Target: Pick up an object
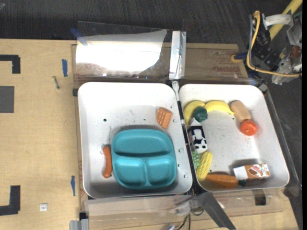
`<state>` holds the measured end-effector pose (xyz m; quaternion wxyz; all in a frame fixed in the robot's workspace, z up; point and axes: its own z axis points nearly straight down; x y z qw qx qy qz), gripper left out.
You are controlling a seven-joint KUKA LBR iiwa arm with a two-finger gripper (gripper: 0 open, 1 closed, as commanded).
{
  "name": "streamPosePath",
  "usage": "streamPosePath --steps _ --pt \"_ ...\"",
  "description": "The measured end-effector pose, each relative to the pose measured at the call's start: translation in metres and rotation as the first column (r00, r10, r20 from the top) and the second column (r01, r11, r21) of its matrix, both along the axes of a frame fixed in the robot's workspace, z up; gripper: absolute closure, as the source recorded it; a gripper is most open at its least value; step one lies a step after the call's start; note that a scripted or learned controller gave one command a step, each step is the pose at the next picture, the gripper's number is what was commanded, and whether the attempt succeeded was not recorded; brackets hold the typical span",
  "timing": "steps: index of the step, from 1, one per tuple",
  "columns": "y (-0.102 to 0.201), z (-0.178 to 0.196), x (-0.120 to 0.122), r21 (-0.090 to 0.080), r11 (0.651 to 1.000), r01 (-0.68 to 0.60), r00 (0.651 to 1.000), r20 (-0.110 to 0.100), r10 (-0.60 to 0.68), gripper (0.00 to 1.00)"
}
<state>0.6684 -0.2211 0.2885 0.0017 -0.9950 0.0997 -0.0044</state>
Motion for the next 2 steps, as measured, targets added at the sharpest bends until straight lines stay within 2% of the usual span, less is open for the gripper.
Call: streamPosePath --steps 2 --pt "0.009 0.019 0.004 0.01 1.0 -0.008 1.0 0.008 0.008 1.0"
